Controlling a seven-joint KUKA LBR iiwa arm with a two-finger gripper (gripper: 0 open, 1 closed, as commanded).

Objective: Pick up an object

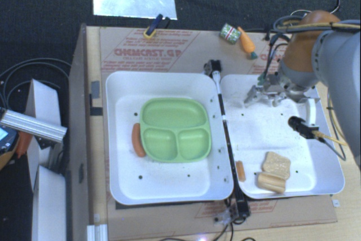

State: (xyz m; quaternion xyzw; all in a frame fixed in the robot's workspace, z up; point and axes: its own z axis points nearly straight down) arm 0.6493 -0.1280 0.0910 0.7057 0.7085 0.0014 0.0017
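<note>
My gripper (263, 97) hovers over the far part of the right bin (324, 175), open, with nothing between its fingers. A slice of toast (276, 164) and a tan bread roll (271, 182) lie near that bin's front, well below the gripper in the view. A small orange piece (241, 170) rests by the bin's left wall. In the left bin (121, 175) sits a green divided plate (175, 130), with an orange-brown sausage (136, 139) just to its left.
Behind the bins, on the cardboard, lie a green can (230, 33), a toy carrot (247, 42) and a yellow-black clip (154, 26). A black divider (224, 121) runs between the two bins.
</note>
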